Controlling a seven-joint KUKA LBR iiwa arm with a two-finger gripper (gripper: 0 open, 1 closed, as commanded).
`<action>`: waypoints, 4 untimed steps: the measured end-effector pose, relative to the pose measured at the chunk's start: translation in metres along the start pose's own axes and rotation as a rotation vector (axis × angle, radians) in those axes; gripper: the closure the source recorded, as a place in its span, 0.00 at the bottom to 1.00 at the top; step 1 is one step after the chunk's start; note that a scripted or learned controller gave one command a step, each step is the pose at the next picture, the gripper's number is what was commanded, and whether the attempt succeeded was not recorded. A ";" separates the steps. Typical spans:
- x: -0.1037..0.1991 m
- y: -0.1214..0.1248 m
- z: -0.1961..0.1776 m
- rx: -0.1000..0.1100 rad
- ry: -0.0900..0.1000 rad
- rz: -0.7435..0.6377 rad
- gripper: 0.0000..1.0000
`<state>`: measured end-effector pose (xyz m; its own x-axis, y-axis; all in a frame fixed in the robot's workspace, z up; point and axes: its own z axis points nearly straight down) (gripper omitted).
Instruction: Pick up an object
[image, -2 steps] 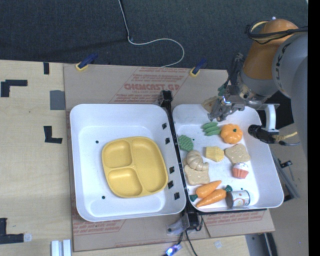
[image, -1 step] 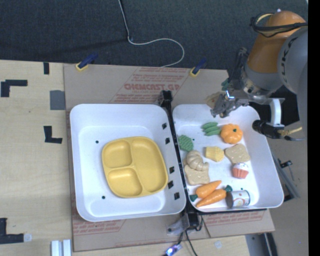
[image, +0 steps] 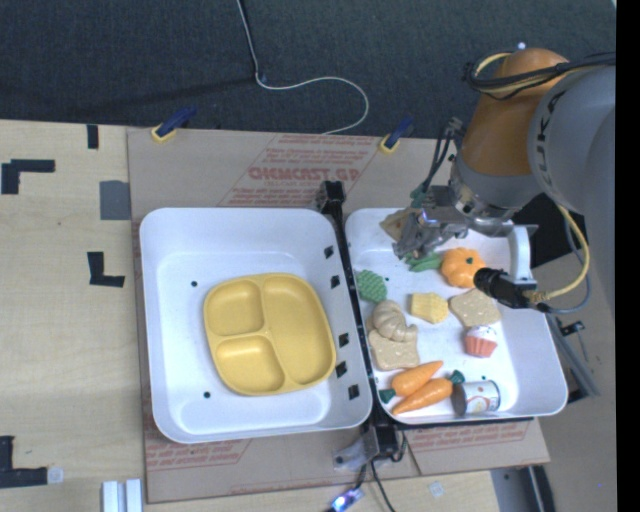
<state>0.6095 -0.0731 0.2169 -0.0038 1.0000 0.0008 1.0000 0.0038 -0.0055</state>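
One claw: the gripper (image: 418, 243) sits low in the far part of the right bin (image: 540, 352); whether it is spread or closed cannot be told, as the wrist and dark hardware hide it.
Landmark: the small pumpkin (image: 461, 266), orange, round and ribbed with a glossy skin.
Nearest candidate: a green piece (image: 428, 263) lies just left of the pumpkin, under the claw's edge; its shape is too hidden to name.
Handling, judged: these look like light, rigid plastic play food, so slipping is likelier than crushing. The pumpkin's curve suggests gripping across its middle.
Cheese wedge (image: 429, 308): pale yellow, flat-sided, in front of the pumpkin and slightly left; its flat faces look easiest to pinch.
Cupcake (image: 481, 342): red and white, in front of the pumpkin, small and stubby.
Carrots (image: 420, 388): two orange tapers, well in front of the pumpkin, touching each other.
Yellow plate (image: 268, 332): matte, three compartments, in the left bin (image: 170, 240), well left of the pumpkin.
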 end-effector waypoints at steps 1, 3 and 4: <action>0.050 -0.029 -0.010 0.000 0.001 -0.001 1.00; 0.131 -0.098 -0.004 0.002 0.000 -0.001 1.00; 0.170 -0.122 0.001 0.002 -0.001 -0.001 1.00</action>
<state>0.4869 0.0963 0.2168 -0.0049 1.0000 0.0003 1.0000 0.0049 -0.0076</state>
